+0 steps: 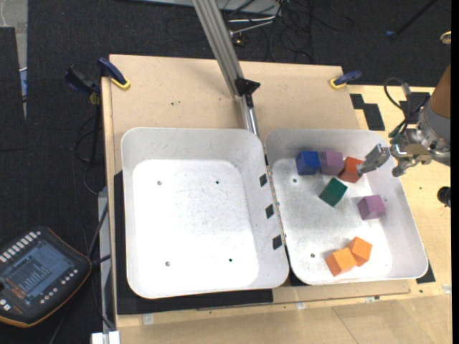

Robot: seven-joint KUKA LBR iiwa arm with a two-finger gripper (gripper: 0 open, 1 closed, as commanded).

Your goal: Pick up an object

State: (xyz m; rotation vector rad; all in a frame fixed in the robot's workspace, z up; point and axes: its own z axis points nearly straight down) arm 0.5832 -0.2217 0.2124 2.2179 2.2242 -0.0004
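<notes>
Orange comes first: two orange blocks (pixel 350 256) lie touching each other in the near part of the right bin (pixel 410 253), at about 5 o'clock of its floor. The right bin is shallow and white, and it stands on the pale wooden desk (pixel 186 95) side by side with the left bin (pixel 136 192), their rims meeting in the middle.

Going farther, a purple cube (pixel 371 206) lies alone at about 3 o'clock of the right bin. A dark green block (pixel 333 192) is near the centre, tilted on its corner. Behind it, at 12 o'clock, three blocks stand in a row and touch: a blue cube (pixel 308 162) on the left, a pale purple block (pixel 330 162) in the middle and a red-orange block (pixel 351 168) on the right.

The gripper (pixel 376 158) comes in from 3 o'clock, over the far right rim of the right bin. Its grey tip is just beside the red-orange block, on that block's right side. I cannot tell if it touches the block, and I cannot tell how far the fingers are apart; no block is seen between them.

At the far edge of the desk, two blue clamps with yellow tips (pixel 115 74) hold the corners, and a grey metal bar (pixel 219 34) runs from 12 o'clock down to the place where the bins meet.
</notes>
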